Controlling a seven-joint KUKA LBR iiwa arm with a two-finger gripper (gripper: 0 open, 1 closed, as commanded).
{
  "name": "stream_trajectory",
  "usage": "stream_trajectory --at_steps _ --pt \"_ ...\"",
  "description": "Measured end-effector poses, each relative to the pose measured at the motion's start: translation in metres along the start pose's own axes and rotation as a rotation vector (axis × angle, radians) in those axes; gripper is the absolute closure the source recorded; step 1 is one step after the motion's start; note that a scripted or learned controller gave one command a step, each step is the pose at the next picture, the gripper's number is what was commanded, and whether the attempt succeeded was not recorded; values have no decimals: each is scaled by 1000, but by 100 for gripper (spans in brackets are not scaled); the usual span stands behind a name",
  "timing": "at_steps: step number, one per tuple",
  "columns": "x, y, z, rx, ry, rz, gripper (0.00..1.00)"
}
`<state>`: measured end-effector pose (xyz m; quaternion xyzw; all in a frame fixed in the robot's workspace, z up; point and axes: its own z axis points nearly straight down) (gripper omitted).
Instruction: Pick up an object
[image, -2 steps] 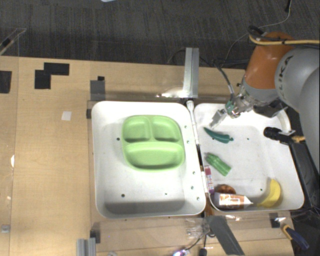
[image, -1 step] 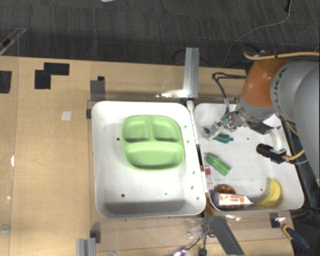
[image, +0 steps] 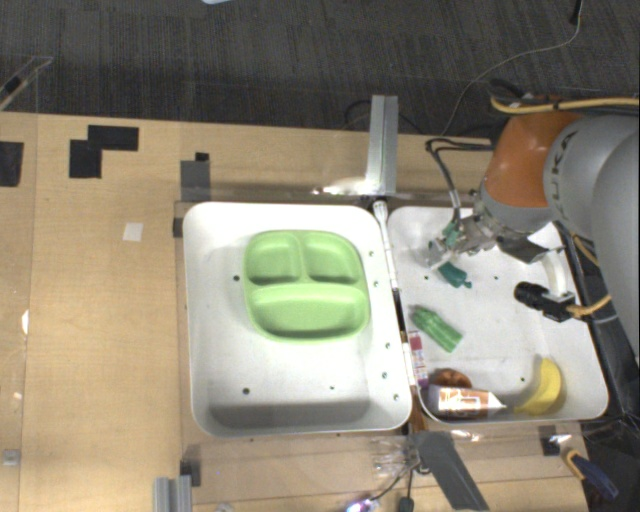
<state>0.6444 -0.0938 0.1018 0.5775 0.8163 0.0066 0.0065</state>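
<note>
My gripper (image: 447, 246) is low in the far left part of the right bin (image: 590, 385), with the grey arm and its orange band reaching in from the right. A small teal object (image: 454, 274) lies on the bin floor just in front of the gripper, very close to its tip. Nearer the middle of the bin lies a green bottle-shaped object (image: 437, 328), tilted. At the near right corner rests a yellow banana (image: 543, 388). An orange and white packet (image: 467, 401) and a brown item (image: 452, 379) sit at the near edge.
The left bin (image: 215, 390) holds a green divided plate (image: 304, 283) in its far half. A thin pink object (image: 416, 352) lies along the rim between the bins. A metal post (image: 383, 140) stands behind the bins.
</note>
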Motion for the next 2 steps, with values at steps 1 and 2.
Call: stream_trajectory --at_steps 1,2 --pt "0 2 -11 -5 -1 -2 100" --pt "12 23 -84 13 0 63 100"
